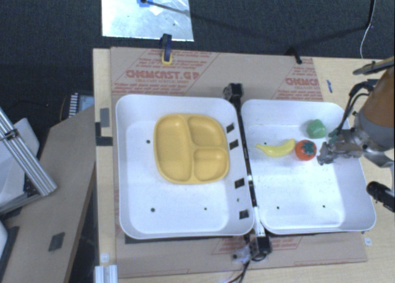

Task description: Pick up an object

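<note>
Cardboard-covered bench is holding two bins, and in the right bin [290, 214] the gripper [325, 155], can't tell its state, is sitting beside the tomato [305, 150], so it's probably risking nudging it into the banana [276, 148].

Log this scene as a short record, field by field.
left bin: holds a yellow divided plate
right bin: holds a yellow banana, a red tomato, a green object
gripper: low over the right bin, just right of the tomato
held item: none seen between the fingers
</note>
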### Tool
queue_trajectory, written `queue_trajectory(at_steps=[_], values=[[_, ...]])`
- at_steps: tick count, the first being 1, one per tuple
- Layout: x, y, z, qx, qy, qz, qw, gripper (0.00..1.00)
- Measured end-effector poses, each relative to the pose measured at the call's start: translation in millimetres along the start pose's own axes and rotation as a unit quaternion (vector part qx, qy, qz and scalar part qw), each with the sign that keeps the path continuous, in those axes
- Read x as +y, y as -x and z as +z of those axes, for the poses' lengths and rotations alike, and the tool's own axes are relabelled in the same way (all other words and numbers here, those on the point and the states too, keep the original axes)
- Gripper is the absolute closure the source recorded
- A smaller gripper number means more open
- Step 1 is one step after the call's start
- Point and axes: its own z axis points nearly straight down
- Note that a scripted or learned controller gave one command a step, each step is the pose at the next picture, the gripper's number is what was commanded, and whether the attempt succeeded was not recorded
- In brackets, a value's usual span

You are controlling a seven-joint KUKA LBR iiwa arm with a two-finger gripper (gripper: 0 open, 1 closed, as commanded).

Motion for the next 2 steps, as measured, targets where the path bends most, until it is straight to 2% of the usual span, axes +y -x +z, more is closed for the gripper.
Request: queue_trajectory(at_steps=[1, 2], values=[[6, 0, -64, -0.001, 0.002, -0.002, 1.0, 1.0], [8, 1, -78, 0.0, -0.001, -0.002, 1.0, 1.0]])
